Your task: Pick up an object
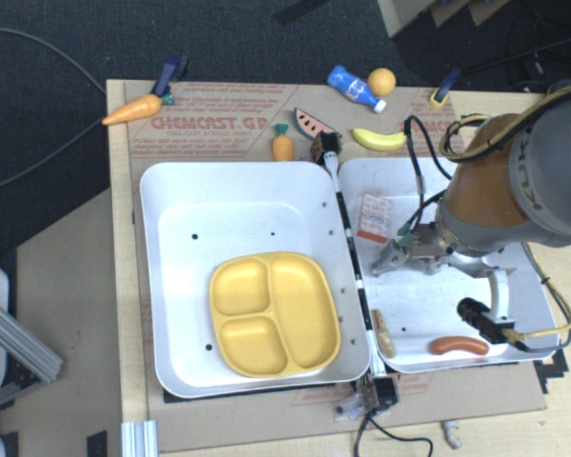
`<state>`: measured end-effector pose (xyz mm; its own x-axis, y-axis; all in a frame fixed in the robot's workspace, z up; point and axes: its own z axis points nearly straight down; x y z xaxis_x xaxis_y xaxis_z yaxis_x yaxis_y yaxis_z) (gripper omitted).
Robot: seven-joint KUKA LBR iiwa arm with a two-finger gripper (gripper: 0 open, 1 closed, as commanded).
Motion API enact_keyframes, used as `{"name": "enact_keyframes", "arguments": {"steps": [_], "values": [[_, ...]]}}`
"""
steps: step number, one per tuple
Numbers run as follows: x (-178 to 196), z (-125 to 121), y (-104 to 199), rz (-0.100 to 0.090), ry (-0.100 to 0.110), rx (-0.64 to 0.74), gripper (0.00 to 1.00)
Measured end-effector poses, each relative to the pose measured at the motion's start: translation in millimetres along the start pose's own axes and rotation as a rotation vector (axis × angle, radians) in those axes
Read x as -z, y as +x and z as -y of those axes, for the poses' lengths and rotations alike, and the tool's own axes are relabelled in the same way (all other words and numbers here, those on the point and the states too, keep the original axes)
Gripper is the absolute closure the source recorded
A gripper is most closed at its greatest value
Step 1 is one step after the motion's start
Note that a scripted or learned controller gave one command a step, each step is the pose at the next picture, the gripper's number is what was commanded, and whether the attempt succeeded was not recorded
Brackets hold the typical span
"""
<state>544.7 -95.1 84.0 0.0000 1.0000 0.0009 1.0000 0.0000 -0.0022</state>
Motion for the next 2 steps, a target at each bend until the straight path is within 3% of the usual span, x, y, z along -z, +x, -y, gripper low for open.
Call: {"name": "enact_keyframes", "arguments": {"steps": [1, 2], "values": [[20, -77, -3, 0.001, -0.004, 0.001, 0.0], [6, -109, -3, 0.0, -0.008, 0.002, 0.0]]}}
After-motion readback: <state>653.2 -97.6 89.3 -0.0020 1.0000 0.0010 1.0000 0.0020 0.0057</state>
